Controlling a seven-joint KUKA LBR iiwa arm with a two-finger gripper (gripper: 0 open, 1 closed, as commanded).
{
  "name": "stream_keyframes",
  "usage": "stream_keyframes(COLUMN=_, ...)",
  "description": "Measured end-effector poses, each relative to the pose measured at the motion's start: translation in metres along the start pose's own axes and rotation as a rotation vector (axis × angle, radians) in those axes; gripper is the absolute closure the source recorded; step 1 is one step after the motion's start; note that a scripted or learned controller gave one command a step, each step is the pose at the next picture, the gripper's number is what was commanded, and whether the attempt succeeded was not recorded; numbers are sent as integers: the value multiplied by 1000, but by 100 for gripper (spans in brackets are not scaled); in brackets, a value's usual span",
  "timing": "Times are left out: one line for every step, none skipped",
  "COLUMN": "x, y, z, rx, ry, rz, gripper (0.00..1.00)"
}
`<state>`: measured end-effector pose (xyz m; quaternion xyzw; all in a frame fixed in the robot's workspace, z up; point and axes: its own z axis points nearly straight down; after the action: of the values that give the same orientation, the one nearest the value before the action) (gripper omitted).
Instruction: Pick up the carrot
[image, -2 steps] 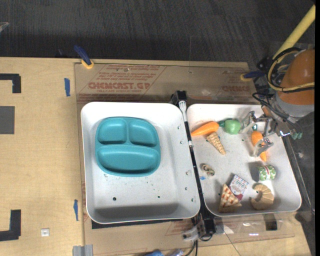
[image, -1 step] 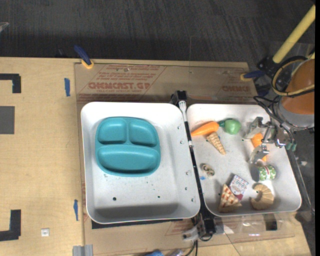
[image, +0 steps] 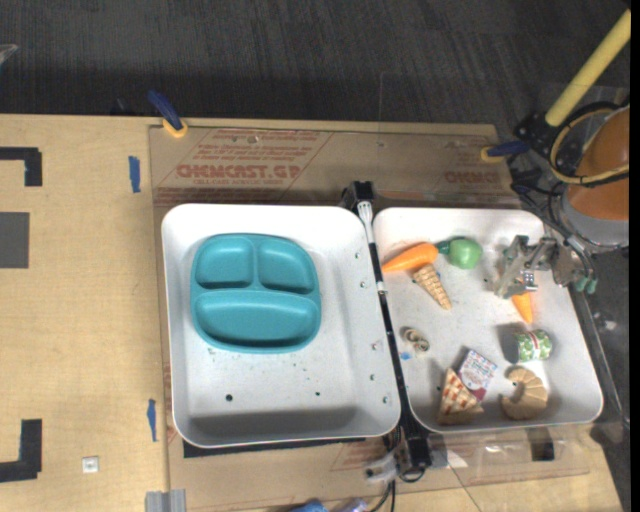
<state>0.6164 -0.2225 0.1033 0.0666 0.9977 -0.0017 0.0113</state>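
Lying near bin's top: carrot (image: 410, 257)

Divided tray (image: 256, 292) in left bin (image: 190, 400); carrot (image: 410, 257) in right bin (image: 585, 400)

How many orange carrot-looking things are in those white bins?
2, both in the right bin: a larger carrot near its upper left corner, beside a green ball, and a smaller orange piece just under the hand.

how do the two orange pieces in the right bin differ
The orange piece by the green ball is larger, lies flat near the bin's left wall, and nothing touches it. The small orange piece is a short cone, directly under the gripper. Both are orange, in the right bin.
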Motion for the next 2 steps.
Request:
stream_keyframes(x=85, y=-13, z=11, rx=-3, ry=11, rz=-294, gripper=100)
stream_keyframes(x=84, y=-12, z=12, rx=-3, ry=9, rz=-294, gripper=0)
